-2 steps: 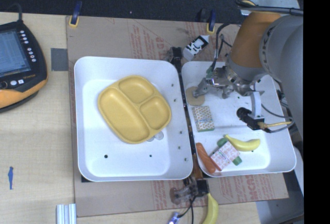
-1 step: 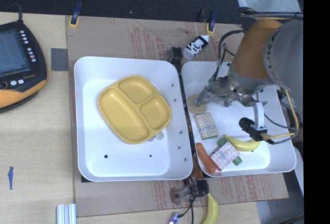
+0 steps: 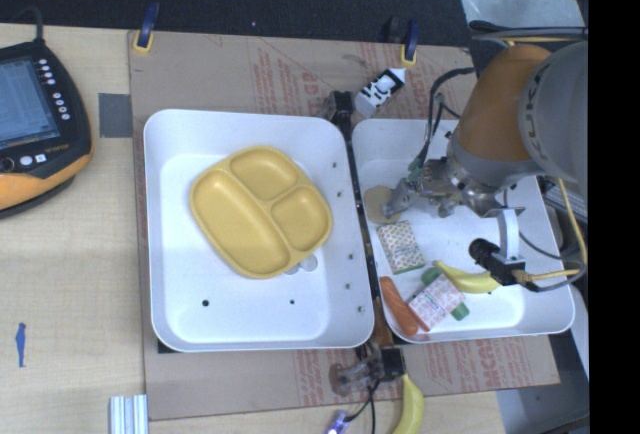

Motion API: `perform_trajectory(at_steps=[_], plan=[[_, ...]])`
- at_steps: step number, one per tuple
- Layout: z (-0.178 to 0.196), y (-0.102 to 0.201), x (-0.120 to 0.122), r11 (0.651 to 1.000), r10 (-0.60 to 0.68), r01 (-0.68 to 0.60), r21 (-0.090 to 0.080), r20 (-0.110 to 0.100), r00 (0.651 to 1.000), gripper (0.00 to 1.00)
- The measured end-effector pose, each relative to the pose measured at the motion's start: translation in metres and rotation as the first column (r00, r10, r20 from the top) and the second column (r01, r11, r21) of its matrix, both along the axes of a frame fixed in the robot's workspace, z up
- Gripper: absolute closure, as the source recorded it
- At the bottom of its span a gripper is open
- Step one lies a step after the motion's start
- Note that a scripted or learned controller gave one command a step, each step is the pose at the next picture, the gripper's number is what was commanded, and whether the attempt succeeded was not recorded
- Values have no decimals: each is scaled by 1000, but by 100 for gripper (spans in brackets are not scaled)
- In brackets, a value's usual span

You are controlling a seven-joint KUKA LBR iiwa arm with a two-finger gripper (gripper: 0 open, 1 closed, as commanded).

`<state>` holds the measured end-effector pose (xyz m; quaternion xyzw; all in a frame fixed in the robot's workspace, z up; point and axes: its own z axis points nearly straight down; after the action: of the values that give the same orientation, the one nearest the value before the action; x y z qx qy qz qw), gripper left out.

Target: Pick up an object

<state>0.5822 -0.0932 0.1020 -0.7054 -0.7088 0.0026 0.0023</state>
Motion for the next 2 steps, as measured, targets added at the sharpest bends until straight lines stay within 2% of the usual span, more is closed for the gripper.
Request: perform_trajectory(at_steps=[1, 2], plan=[[-11, -2, -49, 1000, 2, -2, 0, 1, 1000, 0], [-10, 1, 40, 1000, -2, 2, 1, 4, 1000, 0]])
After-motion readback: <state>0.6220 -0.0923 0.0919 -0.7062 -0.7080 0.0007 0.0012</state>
